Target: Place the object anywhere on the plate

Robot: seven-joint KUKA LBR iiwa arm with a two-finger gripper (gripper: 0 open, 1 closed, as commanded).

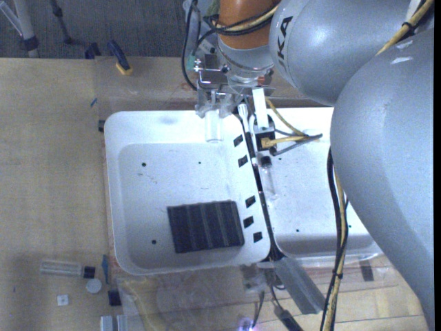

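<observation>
A black ribbed rectangular plate (205, 226) lies flat in the near part of the left bin (131, 185). My gripper (214, 128) hangs over the far edge of that bin, well beyond the plate and a little right of its middle. Nothing clearly shows in its grasp. A faint, slim translucent shape (268, 182) lies just right of the rim shared by the bins, inside the right bin (310, 205); it is too dim to identify. The arm covers much of the right bin.
Small black tabs (249, 201) run along the rim between the bins. On the bench at lower left lie a clear tube (60, 267) and several small bits (93, 285). A blue and yellow clamp (121, 62) sits at the back.
</observation>
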